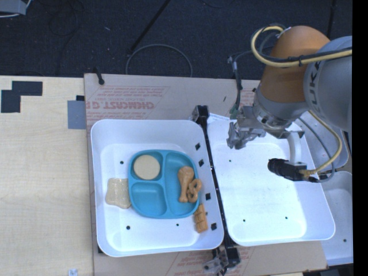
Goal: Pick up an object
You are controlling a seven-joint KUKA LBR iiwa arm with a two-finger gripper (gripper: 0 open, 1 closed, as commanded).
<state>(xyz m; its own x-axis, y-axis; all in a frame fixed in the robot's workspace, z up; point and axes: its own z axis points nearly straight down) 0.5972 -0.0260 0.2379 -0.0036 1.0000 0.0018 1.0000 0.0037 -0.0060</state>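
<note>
Fingers of the gripper (237, 138): too small and dark against the arm (299, 73) to read; cannot tell how far apart they stand, and nothing is seen between them. Gripper hangs over the upper left corner of the right bin (287, 229), close to the divider between the bins. All candidate objects lie in the left bin (109, 137). Blue tray (150, 203) sits mid-bin, three compartments: round tan disc (146, 167) in the upper left one, knobbly tan pastry piece (188, 184) in the right one, lower left one bare. Pale bread-like slice (118, 192) rests on the bin floor, touching the tray's left edge. Small brown lumpy piece (200, 218) lies on the bin floor by the tray's lower right corner, near the bin wall. Judgement: the arm must cross the divider leftward before descending. The pastry piece looks the best target, raised and graspable; descend centred, jaws across its narrow width. The piece by the wall risks finger collision; the flat disc offers little to grip.
</note>
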